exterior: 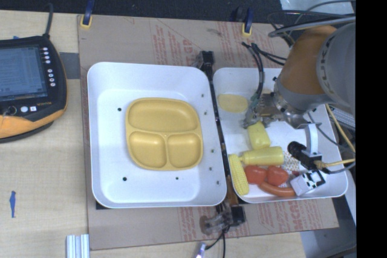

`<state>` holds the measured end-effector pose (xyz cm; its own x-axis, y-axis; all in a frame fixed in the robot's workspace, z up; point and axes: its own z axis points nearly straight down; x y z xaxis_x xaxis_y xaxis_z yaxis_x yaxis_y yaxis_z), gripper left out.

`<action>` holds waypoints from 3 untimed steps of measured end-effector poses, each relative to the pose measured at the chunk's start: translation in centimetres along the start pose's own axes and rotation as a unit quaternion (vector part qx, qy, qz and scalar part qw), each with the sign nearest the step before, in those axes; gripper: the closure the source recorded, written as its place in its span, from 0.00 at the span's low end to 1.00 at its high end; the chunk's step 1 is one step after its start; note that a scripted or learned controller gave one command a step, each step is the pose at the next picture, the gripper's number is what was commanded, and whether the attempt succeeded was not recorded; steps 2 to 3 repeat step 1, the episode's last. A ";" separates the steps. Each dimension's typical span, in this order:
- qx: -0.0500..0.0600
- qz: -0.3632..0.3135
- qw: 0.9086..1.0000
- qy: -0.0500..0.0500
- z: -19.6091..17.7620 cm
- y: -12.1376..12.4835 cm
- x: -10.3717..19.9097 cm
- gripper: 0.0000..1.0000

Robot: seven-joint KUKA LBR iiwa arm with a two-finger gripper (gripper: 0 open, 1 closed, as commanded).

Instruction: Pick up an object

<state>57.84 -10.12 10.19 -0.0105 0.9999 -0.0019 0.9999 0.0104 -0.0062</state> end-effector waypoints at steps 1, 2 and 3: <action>-0.001 0.002 1.000 0.001 -9.0 -3.3 8.3 1.00; -0.001 0.002 1.000 0.001 -9.0 -3.3 8.3 1.00; -0.001 0.002 1.000 0.001 -9.0 -3.3 8.3 1.00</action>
